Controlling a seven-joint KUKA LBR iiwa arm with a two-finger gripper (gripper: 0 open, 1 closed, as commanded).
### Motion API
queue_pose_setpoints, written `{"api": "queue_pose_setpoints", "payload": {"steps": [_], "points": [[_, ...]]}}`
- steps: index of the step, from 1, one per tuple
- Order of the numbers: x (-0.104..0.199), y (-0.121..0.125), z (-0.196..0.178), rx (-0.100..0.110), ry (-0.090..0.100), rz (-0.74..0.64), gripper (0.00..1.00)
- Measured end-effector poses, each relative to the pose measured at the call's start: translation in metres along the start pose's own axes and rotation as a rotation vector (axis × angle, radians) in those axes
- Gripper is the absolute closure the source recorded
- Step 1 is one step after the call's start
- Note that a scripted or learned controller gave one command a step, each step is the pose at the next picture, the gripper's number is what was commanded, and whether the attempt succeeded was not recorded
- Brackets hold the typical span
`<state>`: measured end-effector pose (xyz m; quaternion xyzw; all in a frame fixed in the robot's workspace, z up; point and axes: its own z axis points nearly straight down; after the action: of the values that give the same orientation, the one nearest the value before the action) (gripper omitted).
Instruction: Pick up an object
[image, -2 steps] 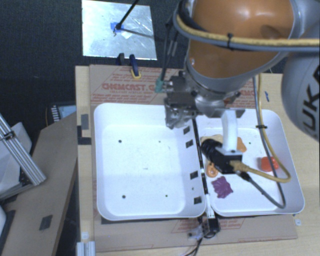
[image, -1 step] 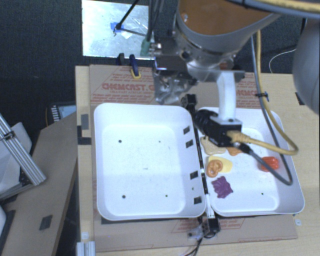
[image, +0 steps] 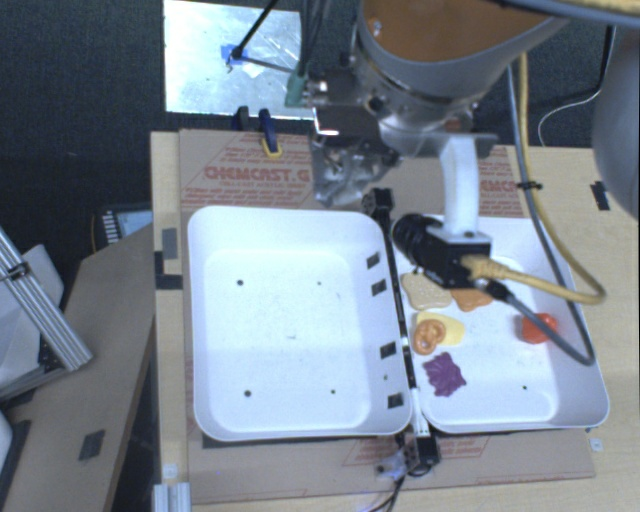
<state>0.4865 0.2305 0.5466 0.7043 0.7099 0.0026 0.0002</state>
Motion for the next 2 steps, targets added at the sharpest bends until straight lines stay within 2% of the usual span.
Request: {"api": "queue_pose_setpoints", "payload": {"steps": [2], "points": [[0.001, 0.0, -0.022, -0.003, 0.003, -0.009, 1.0]]}}
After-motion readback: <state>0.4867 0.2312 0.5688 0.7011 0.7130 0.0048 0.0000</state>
